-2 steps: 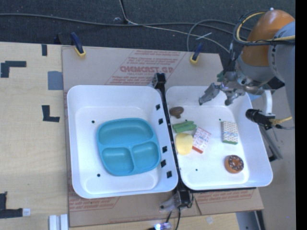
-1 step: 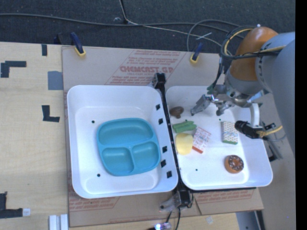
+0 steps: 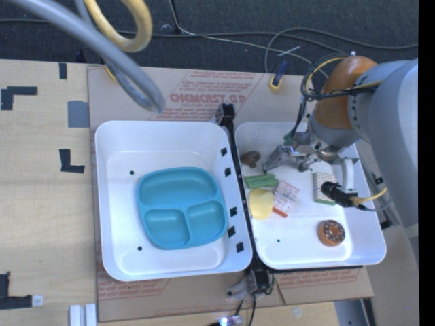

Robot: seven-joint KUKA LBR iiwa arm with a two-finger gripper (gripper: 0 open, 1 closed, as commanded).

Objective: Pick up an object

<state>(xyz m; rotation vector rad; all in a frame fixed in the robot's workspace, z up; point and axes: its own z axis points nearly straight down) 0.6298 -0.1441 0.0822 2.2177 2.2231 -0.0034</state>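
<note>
Likely target: the small brown rounded object (image 3: 251, 158) lies at the back left of the right shallow white bin (image 3: 367, 253), just beside the divider; it sits nearest the fingers, so I judge it the thing being gone for, though the task names none.
Gripper: the grey two-finger gripper (image 3: 279, 159) hangs low over the right bin's back part, reaching leftward toward the brown object; nothing shows between its fingers.
Fingers: they look spread, with a gap between the tips, as fits an approach before closing.
Other pickable things: a green flat piece (image 3: 261, 180) and a yellow rounded block (image 3: 260, 204) lie touching near the divider; a white-and-red packet (image 3: 285, 199) lies just beside the block; a brown ring-shaped doughnut toy (image 3: 332, 232) sits apart toward the front right; a speckled white card (image 3: 323, 184) lies under the wrist.
Left bin: the left shallow white bin (image 3: 115, 141) holds a blue three-compartment plastic tray (image 3: 182, 206), its compartments bare.
Desk: both bins rest side by side on cardboard (image 3: 204, 94) laid on the desk.
</note>
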